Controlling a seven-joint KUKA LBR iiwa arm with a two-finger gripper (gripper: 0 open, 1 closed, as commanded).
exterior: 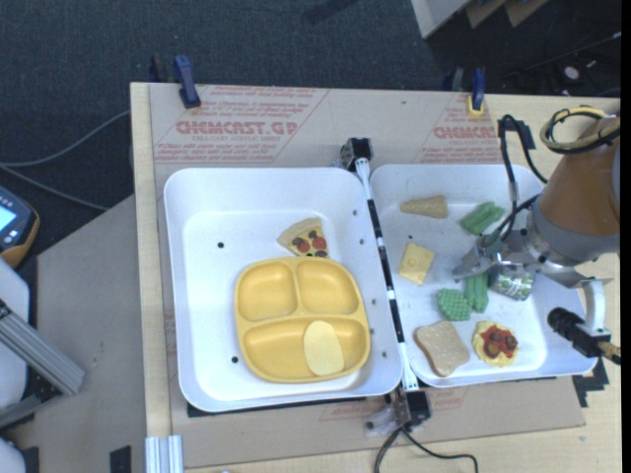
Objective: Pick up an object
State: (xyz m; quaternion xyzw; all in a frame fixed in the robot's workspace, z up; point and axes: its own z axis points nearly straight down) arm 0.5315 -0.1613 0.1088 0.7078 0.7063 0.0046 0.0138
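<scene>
From my seat, the left bin point(197, 264) holds a yellow tray point(296, 318) with three compartments, set toward the bin's near right; a pale oval point(322, 347) lies in the tray's wide near compartment, and the two far compartments show bare yellow; just beyond the tray's far edge, a pizza slice point(305, 238) rests on the bin floor, close to the tray but I cannot tell whether it touches. A black divider point(380, 264) runs between the two bins. In the right bin point(394, 190), a tan wedge point(425, 206) lies near the far wall; a cheese block point(416, 262) sits nearer me, just right of the divider; a toast slice point(442, 347) lies at the near edge, with a round green piece point(455, 304) just beyond it; a green strip point(479, 290) stands beside that piece, and another green piece point(481, 217) lies farther back, right of the wedge; a small round pizza point(495, 343) sits near the toast, apart from it. The gripper point(490, 267) is down in the right bin over the green strip, with a silver can-like thing point(512, 284) just right of it; the arm point(582, 205) comes in from the right; I cannot tell the gripper's state, nor whether it holds anything.
</scene>
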